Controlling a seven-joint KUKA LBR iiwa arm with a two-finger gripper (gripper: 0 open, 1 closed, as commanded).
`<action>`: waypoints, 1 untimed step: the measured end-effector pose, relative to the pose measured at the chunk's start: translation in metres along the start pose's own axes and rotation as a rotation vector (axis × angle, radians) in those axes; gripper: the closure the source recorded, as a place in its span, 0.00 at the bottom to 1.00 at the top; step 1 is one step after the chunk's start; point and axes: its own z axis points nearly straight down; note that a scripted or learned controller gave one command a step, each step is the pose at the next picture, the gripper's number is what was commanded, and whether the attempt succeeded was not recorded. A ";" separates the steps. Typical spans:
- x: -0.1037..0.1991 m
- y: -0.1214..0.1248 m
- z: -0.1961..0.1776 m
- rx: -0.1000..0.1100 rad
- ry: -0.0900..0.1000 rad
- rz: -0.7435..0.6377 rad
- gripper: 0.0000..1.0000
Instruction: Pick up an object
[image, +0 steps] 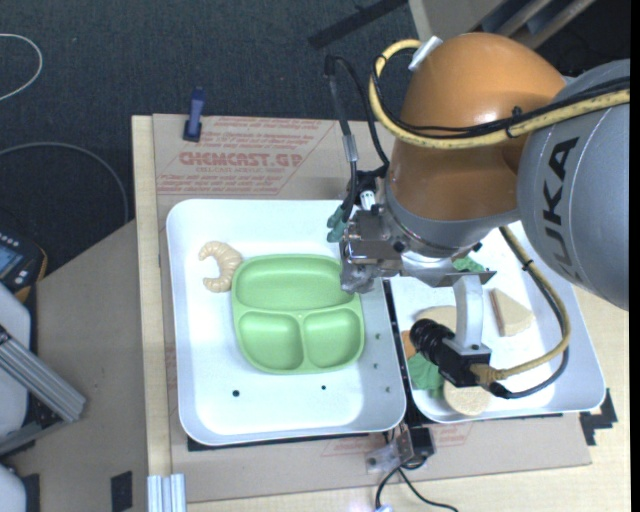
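Note:
A green divided plate (298, 312) lies in the middle of the left white bin (200, 400). A beige croissant-shaped toy (220, 265) rests just off the plate's upper left corner. My gripper (358, 272) hangs under the orange wrist, over the plate's upper right corner and close to the wall between the bins. The arm's bulk hides what is beneath it. In the right bin (590, 385) lie a tan wedge (512, 314), a round tan disc (466, 399) and a green piece (427, 373), partly covered by the arm.
A brown board (240, 155) lies under the bins, with a small blue clip (193, 115) at its far left corner. A black connector and yellow hose (530, 375) hang over the right bin. Grey equipment (30, 390) stands at the left edge.

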 end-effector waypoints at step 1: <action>-0.031 0.000 0.072 0.009 -0.002 0.005 1.00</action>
